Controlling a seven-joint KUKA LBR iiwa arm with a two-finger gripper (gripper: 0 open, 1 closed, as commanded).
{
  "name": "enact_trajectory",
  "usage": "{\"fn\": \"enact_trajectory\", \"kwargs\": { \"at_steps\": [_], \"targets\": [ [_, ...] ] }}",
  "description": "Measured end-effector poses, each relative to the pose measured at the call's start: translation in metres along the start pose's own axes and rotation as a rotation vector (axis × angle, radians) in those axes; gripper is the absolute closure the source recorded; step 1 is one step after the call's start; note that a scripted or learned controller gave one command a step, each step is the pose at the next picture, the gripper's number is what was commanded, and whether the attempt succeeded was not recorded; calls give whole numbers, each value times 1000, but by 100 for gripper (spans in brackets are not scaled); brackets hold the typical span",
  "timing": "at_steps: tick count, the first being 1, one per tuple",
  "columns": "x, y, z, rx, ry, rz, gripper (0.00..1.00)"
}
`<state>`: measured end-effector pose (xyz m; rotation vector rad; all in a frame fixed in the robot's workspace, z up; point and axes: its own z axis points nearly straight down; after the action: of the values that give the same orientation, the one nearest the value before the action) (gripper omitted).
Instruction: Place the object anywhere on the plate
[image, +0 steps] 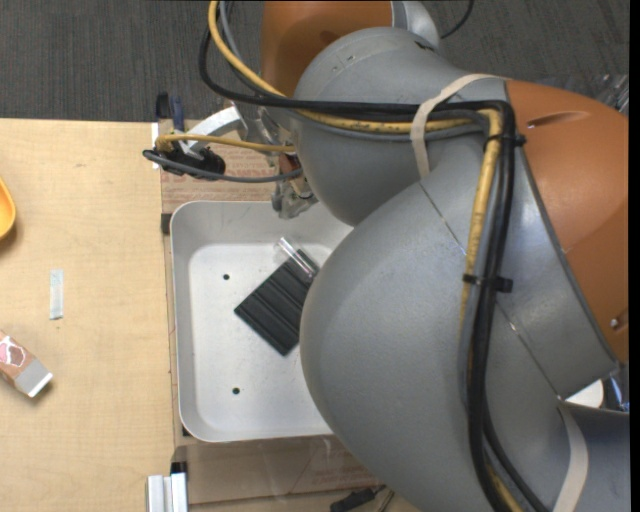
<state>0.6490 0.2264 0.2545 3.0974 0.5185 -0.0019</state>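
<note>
A black ribbed flat object (273, 310) lies tilted on the floor of the white bin (200, 400). A small silver and black piece (297, 256) lies just beyond it, touching its far end. The big grey and orange arm (450, 300) covers the bin's right part. A grey metal part of my gripper (290, 198) sticks out from under the arm at the bin's far rim, above and apart from the black object. An orange curved edge (5, 212), which may be the plate, shows at the far left border.
The wooden bench top (90, 200) spreads left of the bin. On it lie a small pale strip (56, 295) and a red and white packet (20, 365). Yellow and black cables (215, 150) loop over the bin's far edge.
</note>
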Motion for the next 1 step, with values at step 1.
{"fn": "enact_trajectory", "kwargs": {
  "at_steps": [1],
  "targets": [
    [-95,-17,-31,-1,-3,-160,100]
  ]
}}
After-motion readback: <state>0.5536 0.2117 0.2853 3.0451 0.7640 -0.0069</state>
